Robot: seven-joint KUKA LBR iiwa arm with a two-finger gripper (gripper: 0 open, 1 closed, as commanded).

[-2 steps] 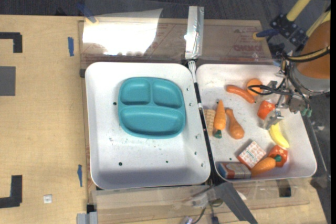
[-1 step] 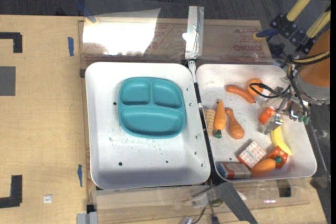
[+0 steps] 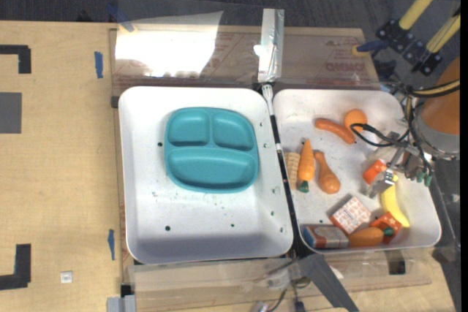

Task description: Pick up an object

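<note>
Grey arm with an orange band enters the camera view from the right, over the right bin point(image 3: 287, 129). Gripper point(image 3: 386, 173) sits low at the bin's right side, among cables and metal fittings. Whether its fingers are apart or together cannot be told; clutter hides the tips. A small red-orange object point(image 3: 374, 171) lies right at the gripper, touching or just beside it; whether it is held cannot be told.

Right bin contents: an orange ball point(image 3: 356, 118) near the back wall, with an orange sausage-shaped piece point(image 3: 334, 130) just beside it on the left. A carrot point(image 3: 306, 164) lies near the left wall, next to a corn cob point(image 3: 292, 166) hard against that wall. An orange pear-shaped piece point(image 3: 327, 175) lies just right of the carrot. A banana point(image 3: 394, 205) lies below the gripper near the right wall. At the front wall sit a patterned box point(image 3: 351, 213), a flat pack point(image 3: 326, 237) and an orange item point(image 3: 368, 235), close together.

Open floor in this bin lies at the back left corner and in a strip through the middle, between the carrot group and the gripper.

Left bin point(image 3: 139, 157) holds a teal divided plate point(image 3: 212, 149), set toward the back centre, clear of all four walls. White floor shows on every side of it, widest at the front. Both bins touch along their shared rim.
</note>
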